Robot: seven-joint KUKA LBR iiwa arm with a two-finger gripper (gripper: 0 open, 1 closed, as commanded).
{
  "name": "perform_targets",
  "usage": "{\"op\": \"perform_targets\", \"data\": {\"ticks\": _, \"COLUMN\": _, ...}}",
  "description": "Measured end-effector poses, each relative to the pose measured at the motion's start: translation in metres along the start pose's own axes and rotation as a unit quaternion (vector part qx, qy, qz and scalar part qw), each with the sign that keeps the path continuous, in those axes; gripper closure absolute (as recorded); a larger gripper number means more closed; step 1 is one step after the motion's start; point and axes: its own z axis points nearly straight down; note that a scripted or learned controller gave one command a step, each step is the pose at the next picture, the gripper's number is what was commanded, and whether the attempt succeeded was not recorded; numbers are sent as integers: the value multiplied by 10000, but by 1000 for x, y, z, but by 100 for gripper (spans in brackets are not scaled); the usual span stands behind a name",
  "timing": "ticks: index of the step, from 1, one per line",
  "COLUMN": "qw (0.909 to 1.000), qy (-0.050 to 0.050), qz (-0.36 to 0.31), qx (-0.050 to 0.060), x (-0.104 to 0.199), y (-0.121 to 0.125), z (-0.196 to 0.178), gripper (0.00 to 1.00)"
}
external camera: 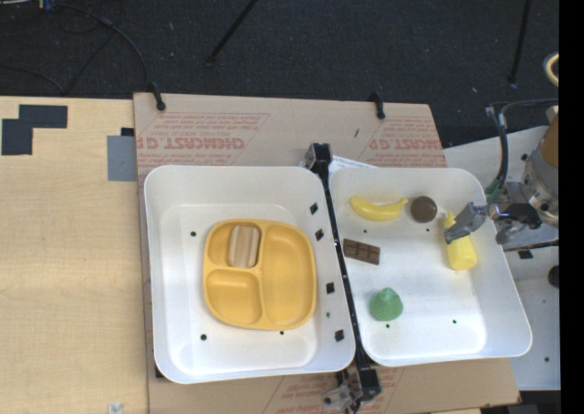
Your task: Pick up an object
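Upside-down "CHEMCRZT" lettering on cardboard (205,141) behind both bins; tool (467,219) over yellow block (461,252), grip state unclear.

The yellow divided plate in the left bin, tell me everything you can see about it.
The yellow divided plate looks like smooth moulded plastic, roughly square with rounded corners. Raised ridges split it into three compartments: two smaller ones toward the far side and the left, and one larger along its right. It lies flat, right side up, near the middle of the left bin, apart from the walls. A small tan piece, like a slice of bread, rests in its far-left compartment. Nothing else touches it.
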Motion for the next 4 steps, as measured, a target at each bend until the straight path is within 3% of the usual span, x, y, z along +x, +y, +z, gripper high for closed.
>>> {"op": "perform_targets", "data": {"ticks": 1, "qw": 10000, "qy": -15, "qz": -15, "qx": -62, "x": 0, "y": 2, "z": -6, "gripper": 0}}
{"op": "perform_targets", "data": {"ticks": 4, "qw": 10000, "qy": 2, "qz": -13, "qx": -27, "x": 6, "y": 7, "z": 158, "gripper": 0}}
